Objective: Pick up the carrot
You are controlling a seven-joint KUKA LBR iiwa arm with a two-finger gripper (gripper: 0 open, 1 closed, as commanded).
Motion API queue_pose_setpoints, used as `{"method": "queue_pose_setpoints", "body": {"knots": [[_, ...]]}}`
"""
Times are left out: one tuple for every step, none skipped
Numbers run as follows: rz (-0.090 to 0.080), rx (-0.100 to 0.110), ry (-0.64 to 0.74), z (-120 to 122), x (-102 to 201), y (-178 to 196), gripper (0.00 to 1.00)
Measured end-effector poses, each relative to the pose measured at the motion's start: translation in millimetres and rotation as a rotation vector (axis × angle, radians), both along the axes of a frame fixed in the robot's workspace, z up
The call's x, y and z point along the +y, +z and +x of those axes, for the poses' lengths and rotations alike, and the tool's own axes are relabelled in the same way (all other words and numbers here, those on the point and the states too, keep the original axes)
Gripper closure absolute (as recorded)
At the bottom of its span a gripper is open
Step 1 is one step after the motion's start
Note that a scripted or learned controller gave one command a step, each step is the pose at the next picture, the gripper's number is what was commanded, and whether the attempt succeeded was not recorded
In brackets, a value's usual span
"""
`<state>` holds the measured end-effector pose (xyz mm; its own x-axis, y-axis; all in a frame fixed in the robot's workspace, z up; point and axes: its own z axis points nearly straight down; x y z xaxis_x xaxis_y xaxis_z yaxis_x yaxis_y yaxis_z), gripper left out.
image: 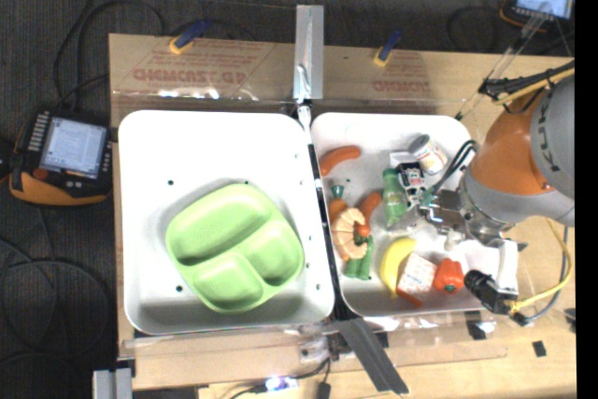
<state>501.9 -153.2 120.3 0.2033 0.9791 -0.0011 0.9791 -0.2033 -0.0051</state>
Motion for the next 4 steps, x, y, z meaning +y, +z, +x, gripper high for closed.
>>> {"method": "queue_pose_setpoints", "body": {"knots": [[-0.007,-0.01,0.231,10,45,-31,0.0],[-0.004,-0.009,0.562,57,41,-31,0.0],[-0.005,-0.018,0.563,59,43,-20,1.0],[0.002,-0.001,0.386,-7,132,62,1.0]]}}
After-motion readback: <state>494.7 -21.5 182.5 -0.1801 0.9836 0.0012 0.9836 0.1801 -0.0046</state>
